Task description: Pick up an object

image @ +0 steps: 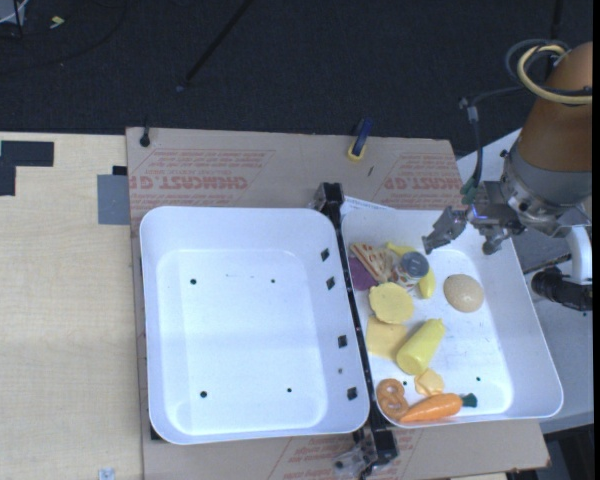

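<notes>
My gripper [470, 237] hangs over the far edge of the right bin [537, 360], open, with nothing between its two dark fingers [443, 233]. Below it lie several toy foods. A beige egg [463, 293] is nearest, just in front of the gripper. A grey-blue round piece [413, 264] sits to the gripper's left beside tan fries [374, 260]. A yellow cylinder [420, 345], a flat yellow piece [390, 303], an orange carrot [435, 407] and an orange ring [391, 396] lie nearer the front.
The left bin [160, 368] stands beside the right one, with a black divider clamp [345, 298] between them. Both rest on a cardboard sheet [230, 173]. A blue-and-yellow clip [359, 140] sits at the cardboard's far edge.
</notes>
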You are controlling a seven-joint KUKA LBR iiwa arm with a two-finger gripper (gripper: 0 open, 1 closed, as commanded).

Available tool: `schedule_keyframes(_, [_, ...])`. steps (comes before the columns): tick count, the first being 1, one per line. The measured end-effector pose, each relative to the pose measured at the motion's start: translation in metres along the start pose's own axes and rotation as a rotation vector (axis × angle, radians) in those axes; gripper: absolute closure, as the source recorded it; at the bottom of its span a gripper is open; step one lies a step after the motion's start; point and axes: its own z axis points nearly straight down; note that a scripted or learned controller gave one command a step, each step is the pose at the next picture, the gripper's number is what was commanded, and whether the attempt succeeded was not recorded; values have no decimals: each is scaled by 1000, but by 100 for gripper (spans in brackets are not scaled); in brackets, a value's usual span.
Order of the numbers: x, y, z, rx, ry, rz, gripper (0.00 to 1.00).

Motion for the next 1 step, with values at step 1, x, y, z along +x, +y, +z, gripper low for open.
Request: schedule_keyframes(1, [86,-68,15,8,5,-5,0])
